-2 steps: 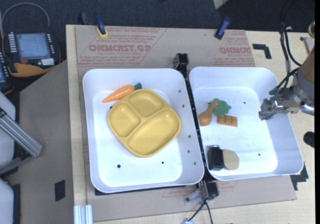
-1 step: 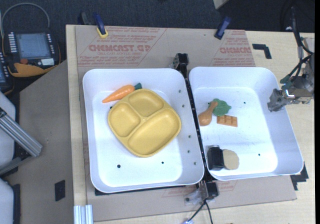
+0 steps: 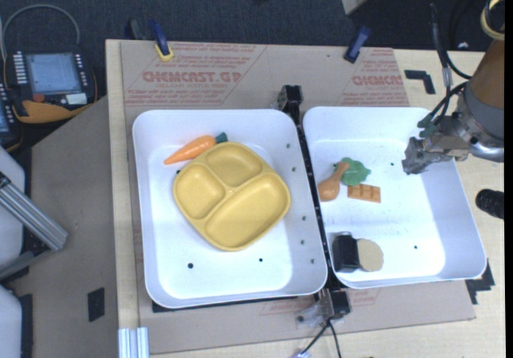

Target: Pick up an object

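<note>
Orange waffle piece [image 3: 365, 194] lying beside green toy [image 3: 353, 173] in right bin [image 3: 457, 212], gripper [image 3: 418, 158] hovering near its right edge, finger state impossible to tell.

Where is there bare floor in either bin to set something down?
Right bin: bare between the pincer and the near wall, right of the black-and-tan item. Left bin: a strip along the near wall below the yellow plate. Crowded: the carrot against the plate, and the cluster by the orange piece.
</note>
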`<state>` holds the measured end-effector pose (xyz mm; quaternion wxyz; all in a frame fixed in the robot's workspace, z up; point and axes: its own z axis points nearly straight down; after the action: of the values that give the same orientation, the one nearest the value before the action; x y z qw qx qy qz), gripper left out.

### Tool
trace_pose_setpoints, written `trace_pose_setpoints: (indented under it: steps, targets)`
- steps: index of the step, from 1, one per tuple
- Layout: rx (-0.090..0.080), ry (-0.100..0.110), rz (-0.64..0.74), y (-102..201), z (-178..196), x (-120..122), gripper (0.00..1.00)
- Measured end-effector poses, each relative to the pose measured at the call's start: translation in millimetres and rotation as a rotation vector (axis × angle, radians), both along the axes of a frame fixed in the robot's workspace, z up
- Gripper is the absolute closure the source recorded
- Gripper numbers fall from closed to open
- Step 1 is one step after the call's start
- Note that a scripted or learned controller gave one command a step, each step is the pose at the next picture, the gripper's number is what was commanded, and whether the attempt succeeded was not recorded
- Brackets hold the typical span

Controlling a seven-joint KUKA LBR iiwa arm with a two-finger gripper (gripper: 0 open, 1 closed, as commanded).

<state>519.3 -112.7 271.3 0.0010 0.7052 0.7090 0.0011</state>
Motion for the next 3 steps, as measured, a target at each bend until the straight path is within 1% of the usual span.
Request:
trace_pose_setpoints:
  steps: [1,2,3]
  targets:
    - [0.000,0.003,-0.004,51,-3,9,1.00]
    - [0.001,0.005,0.000,98,-23,30,1.00]
    - [0.001,0.001,0.000,147,-25,41,1.00]
